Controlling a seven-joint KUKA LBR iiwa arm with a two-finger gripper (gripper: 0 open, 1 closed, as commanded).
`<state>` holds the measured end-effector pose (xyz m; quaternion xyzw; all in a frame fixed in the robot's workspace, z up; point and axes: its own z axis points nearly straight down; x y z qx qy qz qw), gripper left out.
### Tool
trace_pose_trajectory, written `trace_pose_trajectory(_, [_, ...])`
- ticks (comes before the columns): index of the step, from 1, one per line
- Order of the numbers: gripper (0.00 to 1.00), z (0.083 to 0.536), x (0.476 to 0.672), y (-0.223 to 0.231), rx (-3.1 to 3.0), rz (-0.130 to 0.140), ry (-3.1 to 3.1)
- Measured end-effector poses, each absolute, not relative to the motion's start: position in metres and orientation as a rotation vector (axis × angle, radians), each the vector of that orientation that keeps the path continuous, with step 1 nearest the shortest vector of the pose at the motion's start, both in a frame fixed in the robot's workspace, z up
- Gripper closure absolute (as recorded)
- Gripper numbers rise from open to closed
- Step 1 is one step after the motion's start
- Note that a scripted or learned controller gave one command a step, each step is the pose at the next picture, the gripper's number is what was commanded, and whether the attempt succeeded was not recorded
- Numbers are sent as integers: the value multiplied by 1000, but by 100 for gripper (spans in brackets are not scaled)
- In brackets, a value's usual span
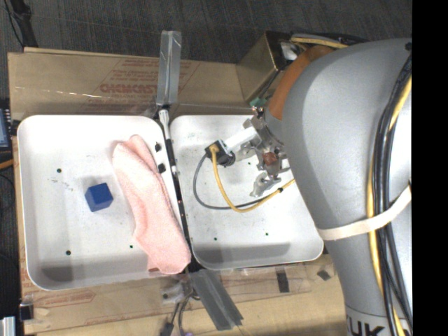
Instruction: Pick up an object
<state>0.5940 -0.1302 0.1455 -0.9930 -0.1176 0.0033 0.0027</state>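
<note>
The gripper [268, 170] hangs over the right bin [231, 247]; whether it is apart or together I cannot tell. The blue cube [99, 196] and the pink cloth [150, 201] lie in the left bin [42, 257], well apart from it, across the divider.

Grey arm [357, 152], orange band, yellow cable

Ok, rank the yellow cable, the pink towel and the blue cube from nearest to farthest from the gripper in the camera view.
1. Yellow cable: in the right bin, just left of the gripper.
2. Pink towel: left bin, along the divider.
3. Blue cube: left bin, beyond the towel.
</note>
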Motion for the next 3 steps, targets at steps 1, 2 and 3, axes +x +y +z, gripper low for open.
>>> trace_pose_trajectory(1, [0,194,586,-199,-3102,6,-462])
trace_pose_trajectory(2, [0,210,584,-207,-3121,8,-330])
trace_pose_trajectory(3, [0,268,562,-209,-2974,2,-1010])
